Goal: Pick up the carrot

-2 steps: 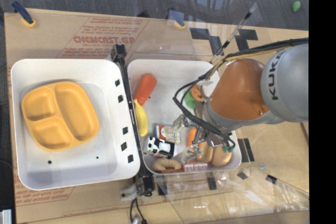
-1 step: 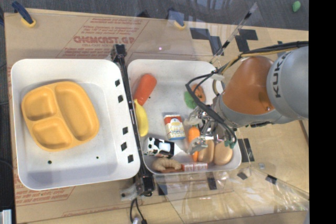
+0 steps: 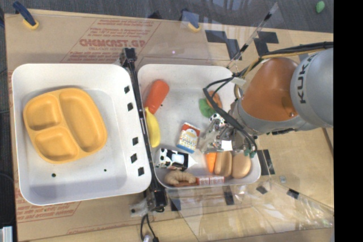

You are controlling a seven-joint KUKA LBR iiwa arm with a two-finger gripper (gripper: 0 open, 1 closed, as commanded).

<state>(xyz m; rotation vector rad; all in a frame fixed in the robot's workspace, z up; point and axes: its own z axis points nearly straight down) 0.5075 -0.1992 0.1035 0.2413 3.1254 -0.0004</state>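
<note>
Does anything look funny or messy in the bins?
Nothing is spilled or broken. All the toy food is crowded into the right bin, while the left bin holds just a yellow tray. The carrot lies partly hidden under the arm.

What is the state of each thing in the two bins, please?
yellow divided plate: lying flat in the left bin, compartments bare.
carrot: lying free in the right bin, untouched.
banana: lying along the right bin's left wall.
gripper: low over the right bin, away from the carrot.
</note>
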